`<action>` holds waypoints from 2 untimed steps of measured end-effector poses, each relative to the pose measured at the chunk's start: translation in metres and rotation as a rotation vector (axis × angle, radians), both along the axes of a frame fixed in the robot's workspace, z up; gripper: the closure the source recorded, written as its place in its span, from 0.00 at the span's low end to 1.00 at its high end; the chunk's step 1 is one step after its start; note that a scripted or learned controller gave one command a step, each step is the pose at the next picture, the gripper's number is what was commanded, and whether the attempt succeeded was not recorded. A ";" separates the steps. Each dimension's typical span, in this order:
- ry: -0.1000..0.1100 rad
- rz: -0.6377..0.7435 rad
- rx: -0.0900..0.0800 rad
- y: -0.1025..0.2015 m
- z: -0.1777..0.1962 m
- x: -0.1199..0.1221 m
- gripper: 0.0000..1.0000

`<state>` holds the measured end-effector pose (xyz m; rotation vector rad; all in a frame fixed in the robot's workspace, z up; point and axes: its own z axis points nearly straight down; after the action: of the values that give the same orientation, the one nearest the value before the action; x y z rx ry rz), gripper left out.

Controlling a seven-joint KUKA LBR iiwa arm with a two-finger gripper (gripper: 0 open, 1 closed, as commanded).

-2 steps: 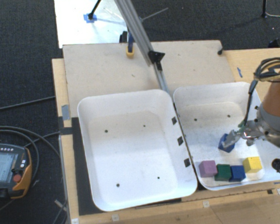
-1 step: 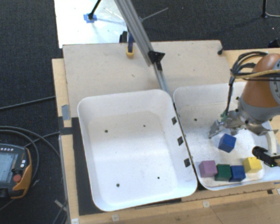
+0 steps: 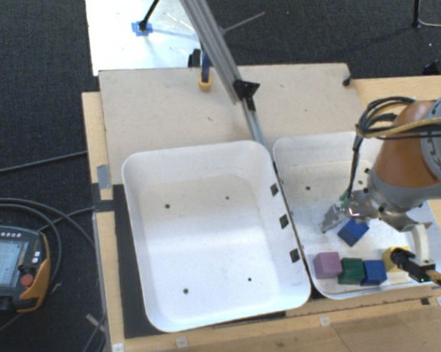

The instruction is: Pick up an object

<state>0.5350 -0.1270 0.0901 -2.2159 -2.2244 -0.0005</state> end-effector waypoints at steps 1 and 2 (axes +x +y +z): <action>0.000 -0.002 0.000 0.012 0.000 -0.032 0.00; -0.006 0.000 -0.001 0.011 0.011 -0.029 1.00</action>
<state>0.5059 -0.1156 0.1013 -2.2198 -2.2275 -0.0058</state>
